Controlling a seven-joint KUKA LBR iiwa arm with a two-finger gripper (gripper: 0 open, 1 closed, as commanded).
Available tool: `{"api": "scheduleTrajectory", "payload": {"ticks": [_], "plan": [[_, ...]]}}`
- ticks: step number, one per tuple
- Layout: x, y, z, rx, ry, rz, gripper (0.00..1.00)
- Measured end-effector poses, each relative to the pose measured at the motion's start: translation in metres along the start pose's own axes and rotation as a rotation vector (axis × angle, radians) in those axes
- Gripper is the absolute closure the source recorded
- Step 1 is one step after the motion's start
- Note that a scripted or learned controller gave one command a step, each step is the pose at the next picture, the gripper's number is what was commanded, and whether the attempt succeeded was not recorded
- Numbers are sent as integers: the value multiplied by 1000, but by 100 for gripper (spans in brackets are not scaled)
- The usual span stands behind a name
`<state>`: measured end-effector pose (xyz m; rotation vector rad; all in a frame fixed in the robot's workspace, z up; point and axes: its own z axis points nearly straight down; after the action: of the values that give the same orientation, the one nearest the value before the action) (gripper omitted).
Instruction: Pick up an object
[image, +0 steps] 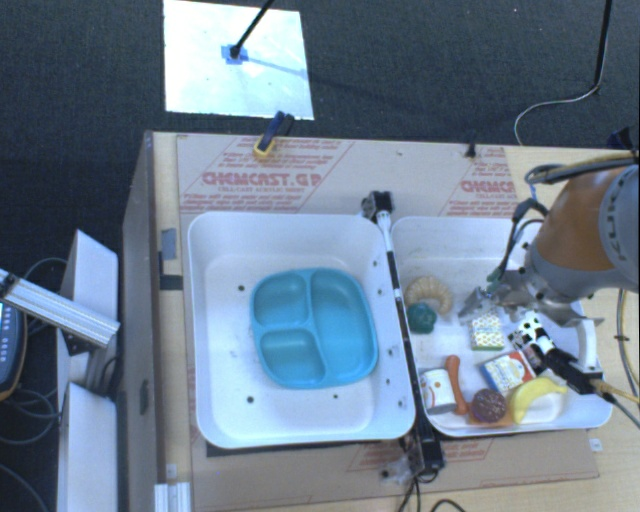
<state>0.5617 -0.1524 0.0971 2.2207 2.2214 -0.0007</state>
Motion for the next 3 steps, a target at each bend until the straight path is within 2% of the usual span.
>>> {"api": "scheduleTrajectory", "payload": {"ticks": [1, 2, 3], "plan": [[11, 33, -134, -7, -1, -3, 0], [-31, 13, -33, 2, 0, 0, 0], [47, -2, -26, -1, 2, -4, 0]]}}
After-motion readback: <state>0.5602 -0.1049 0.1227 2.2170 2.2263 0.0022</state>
